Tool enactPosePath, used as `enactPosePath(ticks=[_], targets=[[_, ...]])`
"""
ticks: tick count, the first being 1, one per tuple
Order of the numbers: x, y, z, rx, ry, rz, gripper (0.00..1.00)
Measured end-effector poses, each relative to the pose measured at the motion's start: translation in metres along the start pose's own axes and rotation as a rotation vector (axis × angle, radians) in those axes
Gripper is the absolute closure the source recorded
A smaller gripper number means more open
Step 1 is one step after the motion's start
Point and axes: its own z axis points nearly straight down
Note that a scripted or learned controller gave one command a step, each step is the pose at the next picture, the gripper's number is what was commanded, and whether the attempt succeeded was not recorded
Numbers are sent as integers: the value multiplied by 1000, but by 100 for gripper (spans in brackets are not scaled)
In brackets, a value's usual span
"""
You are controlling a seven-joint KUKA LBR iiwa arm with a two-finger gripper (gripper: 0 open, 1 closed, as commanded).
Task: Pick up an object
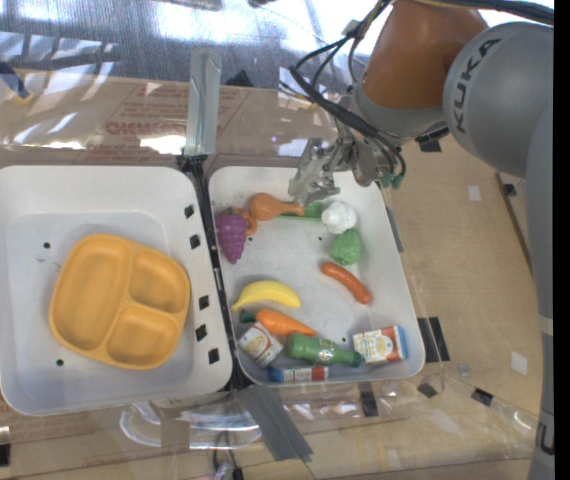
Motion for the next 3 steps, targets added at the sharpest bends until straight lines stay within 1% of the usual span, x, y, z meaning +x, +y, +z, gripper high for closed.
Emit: enactPosePath(ticks=[2, 3], targets=[[-1, 16, -3, -1, 2, 108, 100], [4, 24, 5, -2, 4, 119, 100]])
